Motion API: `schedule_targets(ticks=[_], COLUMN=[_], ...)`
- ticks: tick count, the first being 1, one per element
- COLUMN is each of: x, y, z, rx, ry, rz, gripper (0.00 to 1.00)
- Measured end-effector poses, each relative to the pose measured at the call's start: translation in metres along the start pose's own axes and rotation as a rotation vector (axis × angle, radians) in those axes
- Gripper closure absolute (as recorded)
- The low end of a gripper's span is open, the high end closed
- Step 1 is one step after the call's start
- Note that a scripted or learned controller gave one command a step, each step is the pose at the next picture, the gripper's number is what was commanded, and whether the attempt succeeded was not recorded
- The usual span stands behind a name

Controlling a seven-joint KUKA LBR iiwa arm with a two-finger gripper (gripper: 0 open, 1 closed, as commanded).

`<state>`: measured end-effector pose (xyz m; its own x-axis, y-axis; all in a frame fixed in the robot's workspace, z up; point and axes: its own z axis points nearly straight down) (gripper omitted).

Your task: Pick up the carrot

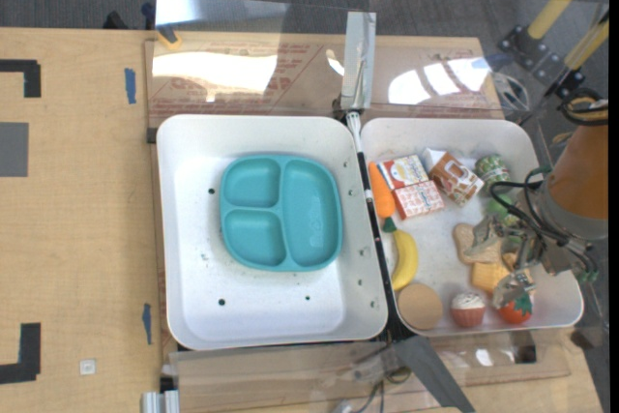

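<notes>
Up against the left wall of the right bin [542, 150] lies the carrot [383, 197], just above the banana [404, 258] and beside two red-and-white cartons [410, 186] whose print is unreadable, while the gripper [527, 251], its grip impossible to judge, hovers over the bin's right side.

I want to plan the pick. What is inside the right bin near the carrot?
In the right bin the carrot lies along the left wall. A banana is just below it and two small cartons are beside it. The gripper covers part of the toys on the right side.
</notes>
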<state>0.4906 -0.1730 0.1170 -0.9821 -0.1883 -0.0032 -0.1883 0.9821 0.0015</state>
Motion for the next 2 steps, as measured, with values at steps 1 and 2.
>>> schedule_targets(ticks=[1,2], x=[-0.0015,0.0007], y=[0.0190,0.0090], z=[0.0269,0.0272], rx=[0.004,0.003], ry=[-0.003,-0.010], rz=[0.162,0.104], gripper=[0.00,0.00])
